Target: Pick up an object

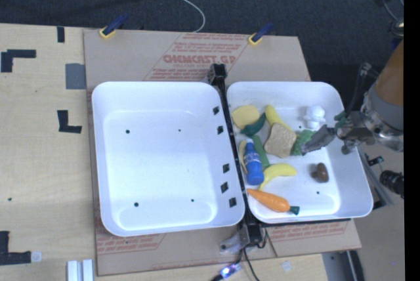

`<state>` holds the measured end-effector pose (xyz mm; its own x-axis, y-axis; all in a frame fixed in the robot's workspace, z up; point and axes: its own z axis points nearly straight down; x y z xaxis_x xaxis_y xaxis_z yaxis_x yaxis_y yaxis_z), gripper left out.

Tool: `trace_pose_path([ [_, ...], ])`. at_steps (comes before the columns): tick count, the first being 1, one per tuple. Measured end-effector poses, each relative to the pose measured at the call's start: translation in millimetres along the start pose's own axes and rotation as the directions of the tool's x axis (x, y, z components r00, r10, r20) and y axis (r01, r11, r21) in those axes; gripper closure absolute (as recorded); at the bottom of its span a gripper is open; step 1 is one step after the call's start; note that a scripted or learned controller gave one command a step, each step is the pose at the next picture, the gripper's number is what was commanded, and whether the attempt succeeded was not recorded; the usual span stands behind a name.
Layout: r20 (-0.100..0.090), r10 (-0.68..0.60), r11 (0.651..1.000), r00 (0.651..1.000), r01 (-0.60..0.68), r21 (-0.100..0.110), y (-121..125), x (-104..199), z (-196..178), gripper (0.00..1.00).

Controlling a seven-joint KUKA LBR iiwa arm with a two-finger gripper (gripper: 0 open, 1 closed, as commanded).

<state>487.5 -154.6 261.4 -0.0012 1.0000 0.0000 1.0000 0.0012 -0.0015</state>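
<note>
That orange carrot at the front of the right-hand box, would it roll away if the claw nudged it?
Probably a bit. The carrot looks rounded and tapered, so it would likely roll in a curve. It seems smooth and glossy, perhaps slippery. It lies near the bin's front wall, which should stop it.

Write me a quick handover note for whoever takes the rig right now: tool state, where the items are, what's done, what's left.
Tool: low over the right bin, reaching in from the right; whether it is open or shut is unclear, and nothing is visibly held.
Items, all in the right bin: carrot at the near edge, blue bottle, banana, bread slice, brown lump, white piece.
Left bin: no items in it.
Done: approach only.
Left: grasp one item and lift it.
</note>
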Motion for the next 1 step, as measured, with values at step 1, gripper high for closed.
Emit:
trace_pose_path([
  [1,0.003,-0.001,1.000,1.000,0.001,0.000,23.7,15.6,184.0,0.00],
])
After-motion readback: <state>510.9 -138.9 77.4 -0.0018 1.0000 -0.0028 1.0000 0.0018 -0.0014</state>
